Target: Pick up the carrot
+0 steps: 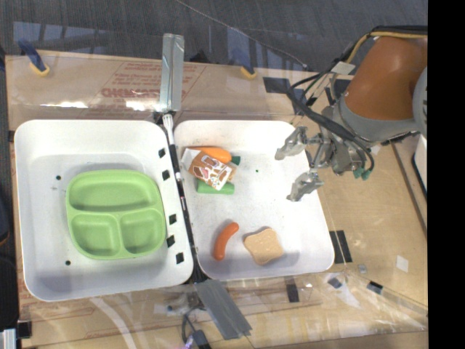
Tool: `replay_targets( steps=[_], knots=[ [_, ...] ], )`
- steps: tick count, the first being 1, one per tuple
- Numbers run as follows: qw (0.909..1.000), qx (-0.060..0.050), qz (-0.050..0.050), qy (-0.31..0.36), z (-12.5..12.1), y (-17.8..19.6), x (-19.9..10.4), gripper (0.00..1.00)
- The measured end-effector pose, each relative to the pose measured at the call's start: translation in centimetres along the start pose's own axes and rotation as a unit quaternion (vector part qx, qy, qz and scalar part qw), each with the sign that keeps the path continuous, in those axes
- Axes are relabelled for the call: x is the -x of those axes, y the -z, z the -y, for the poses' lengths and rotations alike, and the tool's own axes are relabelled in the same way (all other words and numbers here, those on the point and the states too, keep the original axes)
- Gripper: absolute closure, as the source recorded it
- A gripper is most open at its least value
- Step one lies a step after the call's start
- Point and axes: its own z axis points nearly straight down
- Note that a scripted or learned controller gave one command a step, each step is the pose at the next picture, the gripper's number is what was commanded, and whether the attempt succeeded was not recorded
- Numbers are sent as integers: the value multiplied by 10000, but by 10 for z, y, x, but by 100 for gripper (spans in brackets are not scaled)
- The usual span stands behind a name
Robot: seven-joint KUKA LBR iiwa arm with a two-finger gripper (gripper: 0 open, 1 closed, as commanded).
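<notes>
Gripper hanging open over the right bin, carrot lying at the far left.

You are seeing the gripper (299, 167) hovering with its fingers spread apart, gripping nothing, above the right bin (320, 231). The carrot (212, 153) is lying near that bin's left wall, touching a small carton (211, 171); a sausage (224, 240) and a bread slice (263, 246) are sitting nearer you.

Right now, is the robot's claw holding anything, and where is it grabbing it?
Nothing is held. The gripper hangs open over the right bin, and the carrot lies apart near the bin's left wall.
</notes>
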Motion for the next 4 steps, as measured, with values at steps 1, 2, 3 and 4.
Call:
replay_targets(
  steps=[1,2,3,4],
  knots=[
    [9974,-3,40,-726,-4,-154,-36,0],
    [9976,-8,52,-684,-5,-143,-34,100],
    [10000,-4,41,-27,-40,-46,-13,100],
    [9816,13,5,1911,-88,-94,36,100]
  ],
)
